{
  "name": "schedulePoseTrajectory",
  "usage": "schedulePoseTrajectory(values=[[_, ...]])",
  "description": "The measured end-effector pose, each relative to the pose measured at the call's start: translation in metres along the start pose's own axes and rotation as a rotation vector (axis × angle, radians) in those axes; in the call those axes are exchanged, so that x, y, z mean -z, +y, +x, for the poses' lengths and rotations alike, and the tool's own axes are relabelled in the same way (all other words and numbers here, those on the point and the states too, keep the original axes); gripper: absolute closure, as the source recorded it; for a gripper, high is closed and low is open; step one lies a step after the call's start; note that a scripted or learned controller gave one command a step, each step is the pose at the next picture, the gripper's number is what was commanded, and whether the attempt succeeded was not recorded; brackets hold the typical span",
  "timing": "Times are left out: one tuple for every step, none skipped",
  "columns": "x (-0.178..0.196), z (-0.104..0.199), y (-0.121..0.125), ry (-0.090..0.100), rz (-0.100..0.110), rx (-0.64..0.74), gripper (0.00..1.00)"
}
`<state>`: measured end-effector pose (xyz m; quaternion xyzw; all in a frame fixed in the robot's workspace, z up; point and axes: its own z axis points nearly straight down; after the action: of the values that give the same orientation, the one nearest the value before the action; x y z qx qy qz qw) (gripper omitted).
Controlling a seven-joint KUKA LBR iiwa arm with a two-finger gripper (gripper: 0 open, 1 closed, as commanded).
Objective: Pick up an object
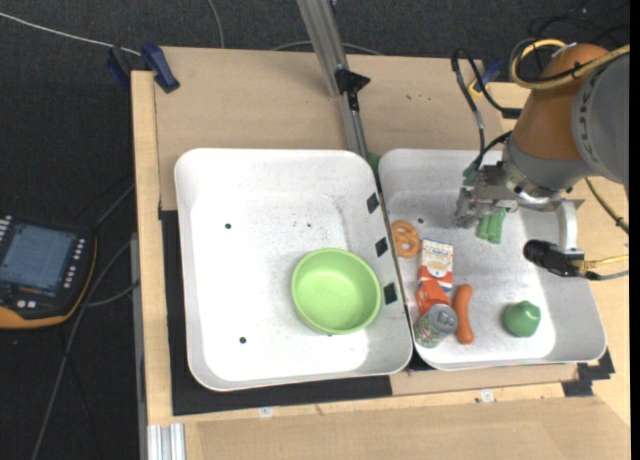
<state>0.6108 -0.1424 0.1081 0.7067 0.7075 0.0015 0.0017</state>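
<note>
the arm (575,98), grey w/ an orange band, comes in from the right and hangs over the back part of the right bin (440,173). its gripper (478,210) sits low above the bin floor, and a small green block-like obj (490,226) shows right at the fingertips; looks like it's between the fingers, so the gripper reads as clamped on that green piece, tho the view is small and a bit blurred there. rest of the right bin's stuff lies toward the front-left: a pretzel (405,238) near the wall shared w/ the other bin, just in front of it a small white-and-orange carton (436,260), then a red piece (430,295) touching the carton's near end, a grey can (435,326) at the front edge, and an orange sausage-shaped obj (463,312) just beside the can. a green apple-like fruit (521,319) sits apart from these, toward the front-right corner. a black cylinder-shaped part (548,256) w/ a cable sticks out below the wrist, over the bin's right side. left bin (230,188) holds a light green bowl (336,291), upright, near its front-right corner. both bins rest on a wooden bench (250,88); a black-and-orange handheld pendant (40,268) lies off to the far left on dark carpet.
</note>
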Motion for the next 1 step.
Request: schedulePoseTrajectory(values=[[0.0441,-0.0056,0.0017,-0.001,0.000,-0.001,1.00]])
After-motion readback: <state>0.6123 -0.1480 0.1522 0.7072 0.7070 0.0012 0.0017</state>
